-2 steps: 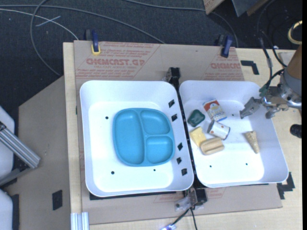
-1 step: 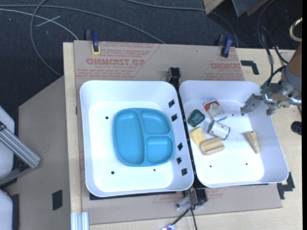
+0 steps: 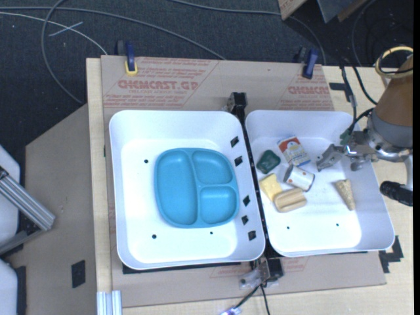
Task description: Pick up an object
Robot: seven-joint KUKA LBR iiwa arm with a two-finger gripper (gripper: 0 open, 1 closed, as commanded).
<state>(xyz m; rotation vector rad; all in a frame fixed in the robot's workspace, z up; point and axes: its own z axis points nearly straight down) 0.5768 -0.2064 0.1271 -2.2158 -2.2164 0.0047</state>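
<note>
Over the right bin (image 3: 367,238) the gripper (image 3: 328,157) hangs with its fingers apart, holding nothing. Just beside it, on the bin floor, lie a small can (image 3: 298,177), a bread roll (image 3: 289,201), a yellow block (image 3: 270,187) and a green piece (image 3: 268,161). A blue plate (image 3: 196,187) sits in the left bin (image 3: 131,176).

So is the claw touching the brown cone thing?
Apart. In the camera view the claw hangs above and to the left of the brown cone, with bare white bin floor plainly between them.

Blue divided plate (image 3: 195,187) lies in 1 white bin (image 3: 125,143).
</note>
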